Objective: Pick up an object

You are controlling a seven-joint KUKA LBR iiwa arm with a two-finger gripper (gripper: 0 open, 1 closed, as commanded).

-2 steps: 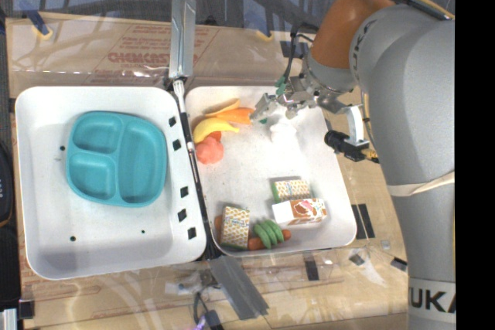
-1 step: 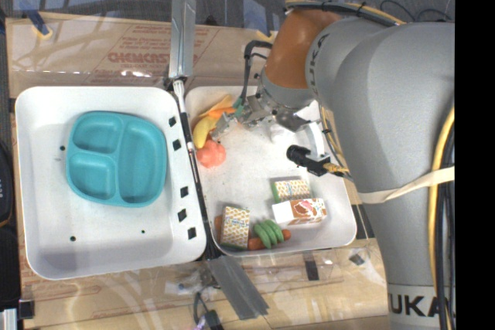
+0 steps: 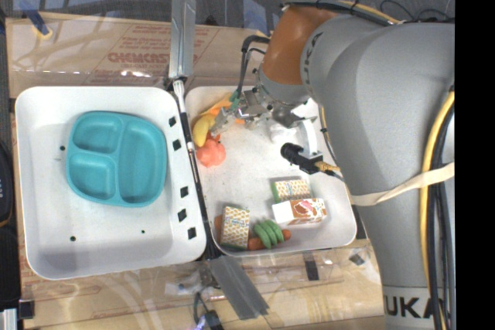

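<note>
Gripper (image 3: pixel 236 113) low in the right bin (image 3: pixel 255 158), at its far left corner, just beside the yellow banana (image 3: pixel 201 129); jaw state cannot be told. Pink-orange toy (image 3: pixel 211 154) touches the banana's near end; small boxes (image 3: pixel 298 201) lie well apart.

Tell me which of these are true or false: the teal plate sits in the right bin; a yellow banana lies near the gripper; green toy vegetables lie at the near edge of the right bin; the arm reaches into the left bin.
1. The teal three-compartment plastic plate sits in the right white bin. False: it lies in the left white bin.
2. A yellow toy banana lies close to the gripper. True.
3. The green toy vegetables lie near the bottom edge of the right white bin. True.
4. The grey arm with the orange band reaches into the left bin. False: it reaches over the right bin's upper part.
</note>
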